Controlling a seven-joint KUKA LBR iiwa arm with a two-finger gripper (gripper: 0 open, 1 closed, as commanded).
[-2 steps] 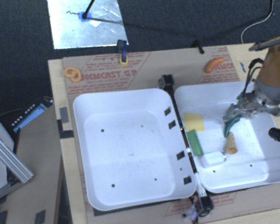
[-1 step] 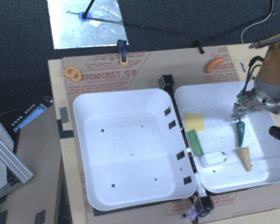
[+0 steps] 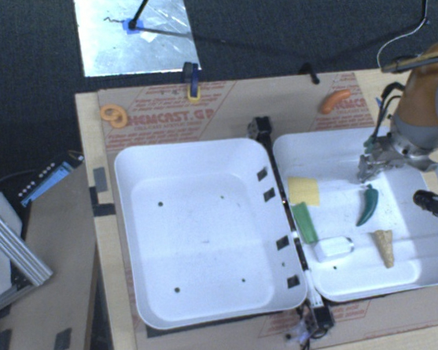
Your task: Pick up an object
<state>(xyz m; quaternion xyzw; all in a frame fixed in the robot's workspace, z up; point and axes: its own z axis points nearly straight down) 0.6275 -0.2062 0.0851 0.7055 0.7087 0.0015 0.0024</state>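
Where arm bends, end effector above pepper

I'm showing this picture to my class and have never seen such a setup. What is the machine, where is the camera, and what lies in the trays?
One camera looks down at a slant on a bench with two white bins. The grey robot arm enters from the right; its gripper hovers over the right bin. That bin has a yellow square, a green block, a white block, a dark green pepper and a tan cone. The gripper holds nothing.
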